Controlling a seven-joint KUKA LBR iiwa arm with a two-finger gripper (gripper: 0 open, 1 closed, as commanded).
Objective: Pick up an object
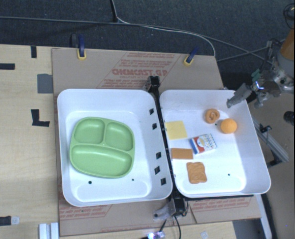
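Note:
The right bin (246, 180) holds several small items. An orange ball (229, 126) lies beside a tan ring-shaped pastry (212, 115). A yellow square slice (176, 130) sits near the divider, with a brown flat slab (182, 154) below it. A small white, red and blue carton (203, 143) lies in the middle, and a brown toast-like piece (196, 172) sits nearer the front. My gripper (245, 101) hovers over the bin's far right corner, above and to the right of the ball. It is open, with nothing between its fingers.
The left bin (67, 103) holds a green divided plate (102, 147). Both bins rest on a cardboard sheet (132, 68) held by clamps at the back. A cable (157, 29) runs across the dark floor behind it.

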